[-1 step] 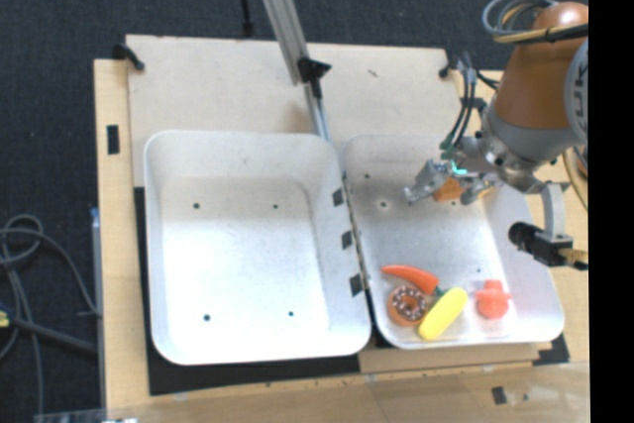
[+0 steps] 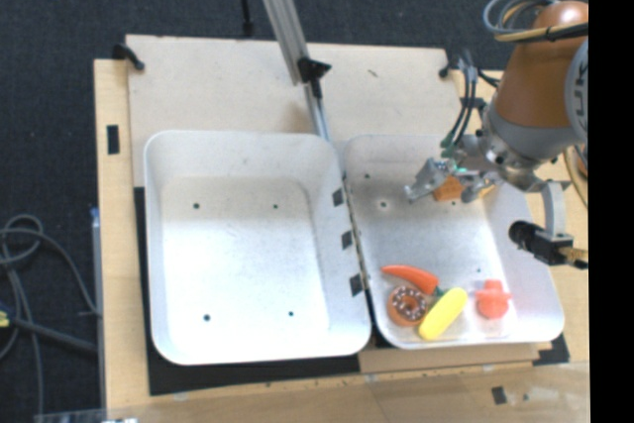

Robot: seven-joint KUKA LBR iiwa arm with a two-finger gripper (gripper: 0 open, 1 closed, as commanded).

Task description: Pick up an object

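Plywood worktop point(image 2: 218, 84) carried two shallow white plastic bins; the right bin point(image 2: 525, 243) held the arm's hand point(image 2: 448, 183), clamped on a small orange object point(image 2: 451, 188) raised above the bin's far end. A slim orange carrot point(image 2: 411, 276), yellow banana point(image 2: 443, 311) and round doughnut point(image 2: 404, 304) lay near. The shallow hold could probably slip, dropping it.

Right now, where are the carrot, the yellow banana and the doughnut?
carrot point(image 2: 410, 276): camera view, middle of its orange body.
yellow banana point(image 2: 443, 312): camera view, middle of its length.
doughnut point(image 2: 403, 303): camera view, on its brown ring, left of the banana.
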